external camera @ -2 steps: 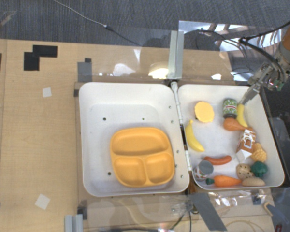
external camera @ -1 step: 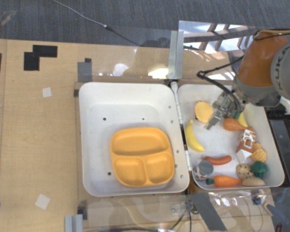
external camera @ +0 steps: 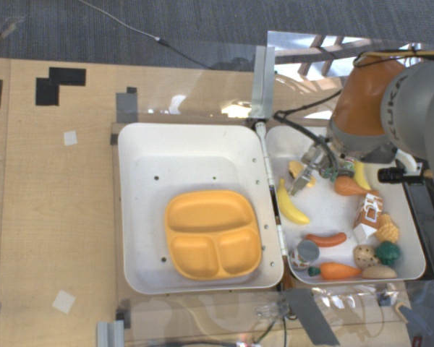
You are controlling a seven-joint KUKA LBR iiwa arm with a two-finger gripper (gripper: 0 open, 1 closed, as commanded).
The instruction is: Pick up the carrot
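Observation:
The carrot [external camera: 341, 271], orange with a green stub at its left end, lies along the front wall of the right bin [external camera: 417, 266]. My gripper [external camera: 304, 178] hangs over the back left part of that bin, beside a yellow wedge [external camera: 299, 169] and just above the upper end of a banana [external camera: 291, 204]. It is well behind the carrot and apart from it. The grey arm with its orange band [external camera: 365, 100] comes in from the back right.
Around the carrot lie a red sausage [external camera: 325, 239], a grey cup [external camera: 307, 251], a speckled egg [external camera: 364, 255], broccoli [external camera: 388, 252] and a corn piece [external camera: 388, 230]. An orange lump [external camera: 350, 186] lies behind them. The left bin [external camera: 141, 194] holds a yellow divided plate [external camera: 211, 232].

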